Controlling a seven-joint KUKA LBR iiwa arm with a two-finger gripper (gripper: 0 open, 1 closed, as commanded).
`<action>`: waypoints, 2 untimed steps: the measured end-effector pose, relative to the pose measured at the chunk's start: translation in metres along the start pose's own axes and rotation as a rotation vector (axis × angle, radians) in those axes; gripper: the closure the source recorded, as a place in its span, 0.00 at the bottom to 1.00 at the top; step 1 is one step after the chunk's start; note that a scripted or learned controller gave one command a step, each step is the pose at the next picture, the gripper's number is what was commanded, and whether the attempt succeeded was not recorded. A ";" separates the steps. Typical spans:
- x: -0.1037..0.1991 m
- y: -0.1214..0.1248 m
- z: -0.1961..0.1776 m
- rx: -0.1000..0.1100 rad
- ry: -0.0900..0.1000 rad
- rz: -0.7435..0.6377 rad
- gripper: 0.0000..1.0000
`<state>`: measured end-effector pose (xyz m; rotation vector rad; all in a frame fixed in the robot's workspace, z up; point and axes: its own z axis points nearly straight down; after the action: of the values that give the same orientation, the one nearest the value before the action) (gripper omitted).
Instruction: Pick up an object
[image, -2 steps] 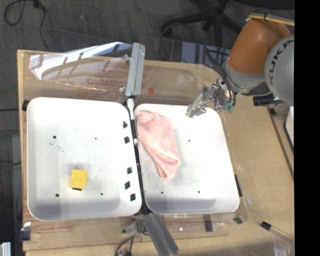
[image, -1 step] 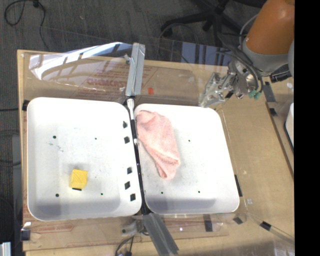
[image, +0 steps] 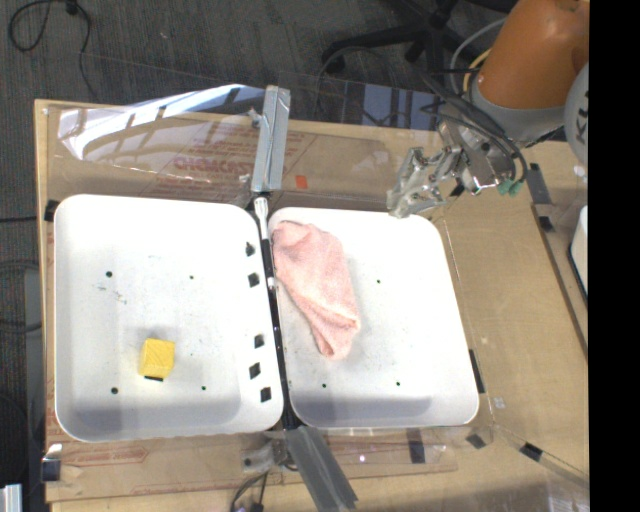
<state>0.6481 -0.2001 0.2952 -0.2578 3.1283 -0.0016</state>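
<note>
Nearest the camera, the yellow block (image: 157, 358) is lying low in the left bin (image: 80, 300), close to that bin's front wall and well apart from everything else. Beside it, the right bin (image: 420, 330) is holding a pink cloth (image: 315, 285), which is lying crumpled against the divider side and trailing toward the bin's middle. Farther back, the gripper (image: 412, 195) is hanging over the right bin's far rim, holding nothing; whether its fingers are parted or closed I cannot tell (the metal is blurring together there).

Risks, as I judge them: the gripper is sitting well apart from both objects, so a straight descent would likely be striking the rim or bare floor. The cloth may be slipping through a shallow pinch, and the block, being small, could be skidding toward the wall.
</note>
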 end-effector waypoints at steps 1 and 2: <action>-0.008 -0.009 0.052 -0.002 0.002 -0.300 1.00; -0.008 -0.009 0.051 -0.002 0.002 -0.300 0.00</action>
<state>0.6580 -0.2077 0.2440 -0.7223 3.0571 0.0010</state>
